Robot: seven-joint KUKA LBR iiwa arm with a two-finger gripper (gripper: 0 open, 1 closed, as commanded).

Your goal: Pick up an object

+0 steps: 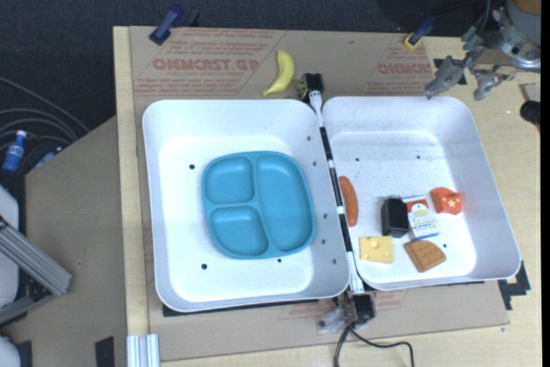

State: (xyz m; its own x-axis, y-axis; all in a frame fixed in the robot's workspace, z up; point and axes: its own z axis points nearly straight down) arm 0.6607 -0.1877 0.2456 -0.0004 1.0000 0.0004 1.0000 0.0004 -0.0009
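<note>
Nearest in the right white bin (490, 185) lie a brown cracker-like square (424, 254) and a yellow cheese-like block (376, 249), then a black box (394, 216), a small white-and-red carton (420, 217) with unreadable print, an orange-red toy (445, 200) and a sausage-shaped red piece (348, 199). Farther, the tabletop (215, 56) sheet reads "CHEMCAST". The tool (464, 77) hangs beyond the bin's far rim, well apart, fingers spread, holding nothing.

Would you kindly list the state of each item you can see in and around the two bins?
claw: above the right bin's far rim, holding nothing
blue plate: flat in left bin, compartments bare
hot dog: lying by right bin's left wall
black block: untouched
cheese: flat, untouched
banana: lying on the board outside the bins
</note>
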